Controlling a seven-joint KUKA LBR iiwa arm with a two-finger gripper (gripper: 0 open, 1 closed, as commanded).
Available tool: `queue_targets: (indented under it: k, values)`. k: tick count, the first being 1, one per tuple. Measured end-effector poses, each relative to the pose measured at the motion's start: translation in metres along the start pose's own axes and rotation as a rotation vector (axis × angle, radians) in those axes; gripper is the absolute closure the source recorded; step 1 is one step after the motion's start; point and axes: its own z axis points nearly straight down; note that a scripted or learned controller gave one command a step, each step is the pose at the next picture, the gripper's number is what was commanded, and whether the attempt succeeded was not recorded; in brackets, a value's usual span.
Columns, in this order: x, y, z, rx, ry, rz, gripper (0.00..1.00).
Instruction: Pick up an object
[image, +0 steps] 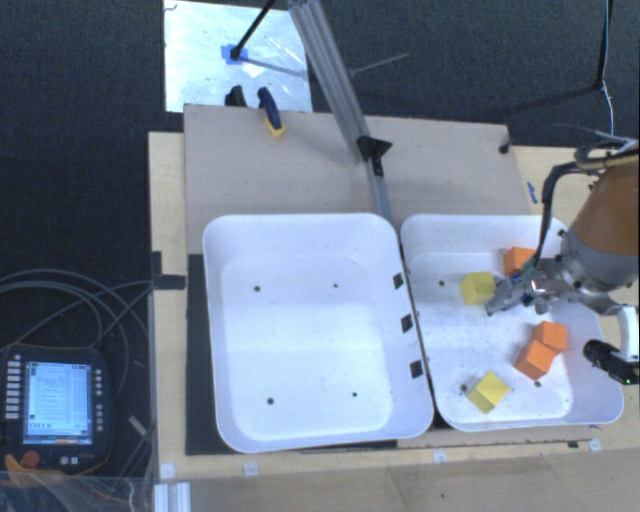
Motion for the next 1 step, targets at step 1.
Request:
queue_targets:
  k: [1]
  values:
    - [0.0002, 0.0000, 0.0411, 0.000, 0.000, 0.001, 0.00]
